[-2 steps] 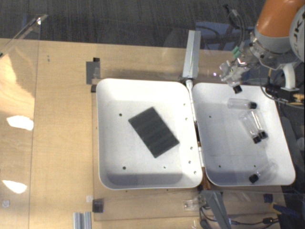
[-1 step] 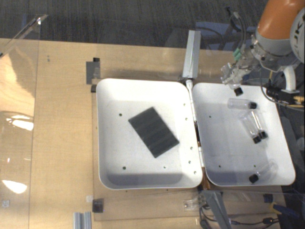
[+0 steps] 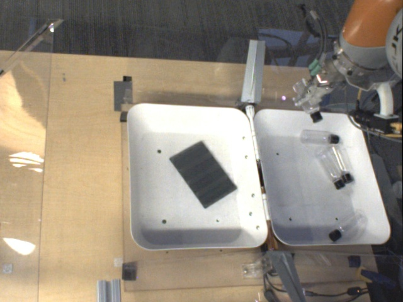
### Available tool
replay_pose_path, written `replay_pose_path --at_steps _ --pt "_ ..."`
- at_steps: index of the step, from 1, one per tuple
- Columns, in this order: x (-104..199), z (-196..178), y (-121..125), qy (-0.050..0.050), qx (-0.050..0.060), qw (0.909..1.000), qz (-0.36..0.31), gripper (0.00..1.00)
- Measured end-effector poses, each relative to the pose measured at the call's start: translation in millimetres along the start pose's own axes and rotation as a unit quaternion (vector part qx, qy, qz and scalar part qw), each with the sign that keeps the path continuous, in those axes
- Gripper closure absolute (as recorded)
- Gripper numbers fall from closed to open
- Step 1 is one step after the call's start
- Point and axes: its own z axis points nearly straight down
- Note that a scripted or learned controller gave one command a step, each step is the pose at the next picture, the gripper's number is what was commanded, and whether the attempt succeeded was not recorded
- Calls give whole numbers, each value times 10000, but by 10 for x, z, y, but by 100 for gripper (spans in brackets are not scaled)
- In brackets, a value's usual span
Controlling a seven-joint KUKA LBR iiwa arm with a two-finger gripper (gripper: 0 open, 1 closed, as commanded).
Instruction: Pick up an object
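A dark grey flat rectangular pad (image 3: 203, 173) lies at an angle in the middle of the left bin (image 3: 141, 168). Three clear vials with black caps lie in the right bin (image 3: 283, 168): one at the back (image 3: 320, 138), one mid-right (image 3: 335, 165), one at the front right corner (image 3: 348, 226). My gripper (image 3: 310, 99) hangs above the right bin's far rim. It is shut on another clear vial (image 3: 313, 109), whose black cap points down and to the right.
A grey metal post (image 3: 254, 71) stands behind the seam between the two bins. Cables and arm hardware (image 3: 378, 112) crowd the right edge. Bare wooden bench (image 3: 69, 168) stretches left of the bins.
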Motion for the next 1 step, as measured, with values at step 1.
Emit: replay_pose_path --at_steps 1 --pt "-42 129 -28 6 35 9997 -258 100"
